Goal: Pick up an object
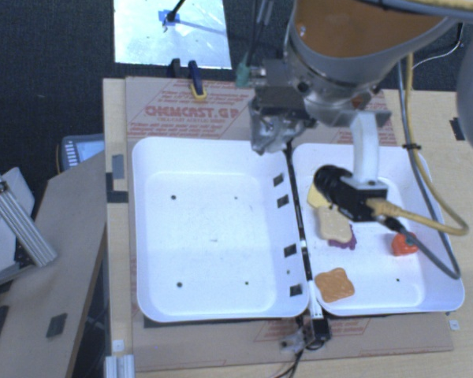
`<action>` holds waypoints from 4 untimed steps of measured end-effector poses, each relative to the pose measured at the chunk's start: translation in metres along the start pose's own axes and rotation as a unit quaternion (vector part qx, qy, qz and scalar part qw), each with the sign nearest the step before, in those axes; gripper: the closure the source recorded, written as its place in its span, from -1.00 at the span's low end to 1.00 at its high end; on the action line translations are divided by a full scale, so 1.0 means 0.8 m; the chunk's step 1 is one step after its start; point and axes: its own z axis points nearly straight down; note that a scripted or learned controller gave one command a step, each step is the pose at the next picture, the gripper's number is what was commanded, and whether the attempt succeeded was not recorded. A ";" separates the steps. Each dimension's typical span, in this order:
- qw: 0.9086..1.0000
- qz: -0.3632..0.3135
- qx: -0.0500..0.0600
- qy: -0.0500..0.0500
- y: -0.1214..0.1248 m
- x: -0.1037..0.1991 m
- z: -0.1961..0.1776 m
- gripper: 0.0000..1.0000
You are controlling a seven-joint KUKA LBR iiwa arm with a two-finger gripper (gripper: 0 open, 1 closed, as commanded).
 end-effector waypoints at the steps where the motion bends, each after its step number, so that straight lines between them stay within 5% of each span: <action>1: 1.000 0.000 -0.001 0.001 0.019 0.053 -0.042 1.00; 2: 1.000 0.002 0.001 -0.001 0.018 0.050 -0.039 -1.00; 3: 1.000 0.002 0.001 -0.001 0.018 0.050 -0.039 -1.00; 4: 1.000 0.000 0.000 0.000 0.019 0.051 -0.054 1.00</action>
